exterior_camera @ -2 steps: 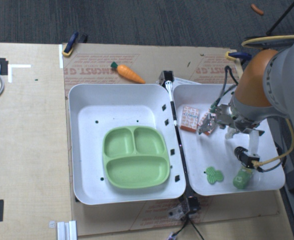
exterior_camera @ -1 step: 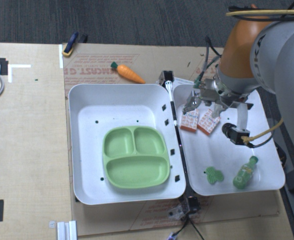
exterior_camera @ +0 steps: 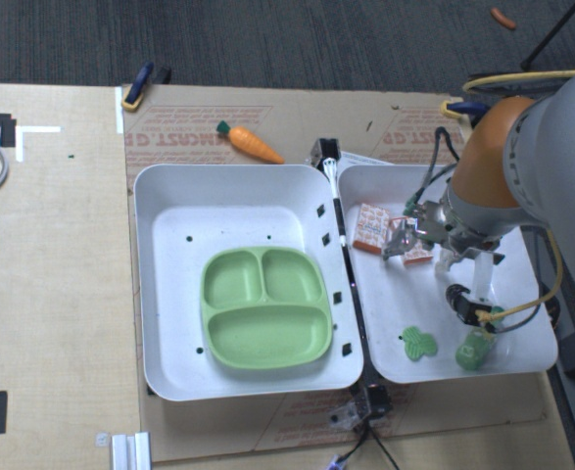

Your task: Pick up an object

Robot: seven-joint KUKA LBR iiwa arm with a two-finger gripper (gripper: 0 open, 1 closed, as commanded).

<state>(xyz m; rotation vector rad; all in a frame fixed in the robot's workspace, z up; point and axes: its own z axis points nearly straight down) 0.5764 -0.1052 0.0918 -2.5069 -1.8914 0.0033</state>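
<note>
Red-and-white box [exterior_camera: 372, 227] lay flat in right bin [exterior_camera: 522, 355], upper left part, near the divider; likeliest pick target given where the gripper [exterior_camera: 406, 238] sat. Second small red-and-white packet [exterior_camera: 417, 254] seemed to lie just beside it, partly hidden under the tool, so separate item or same one: could not tell. Gripper hovered low at the box's right edge, touching or just above, unclear which. Finger state not readable from this angle; could not tell whether spread, pressed together or pinching anything. No object seen between the fingers, so no grasp confirmed.

Also in right bin: green clover-shaped toy [exterior_camera: 419, 344] near front edge, and green cube-like toy [exterior_camera: 472, 352] just right of it, both well apart from the gripper and untouched. Arm [exterior_camera: 537, 155] reached in from the right, orange band [exterior_camera: 491, 155] above the wrist, cable looped down beside it.

Left bin [exterior_camera: 160, 292] held a green divided plate [exterior_camera: 266, 307], three compartments, nothing in them. Toy carrot [exterior_camera: 250, 142] lay on the cardboard behind the bins, outside both.

Progress, judged: approach done or nearly so, tool positioned at the box. Closing, confirming grip and lifting clear of the bin all left. Nothing raised off the bin floor. Risk judged: flat box lying low, fingers could slide off its edge or catch the neighbouring packet.
</note>
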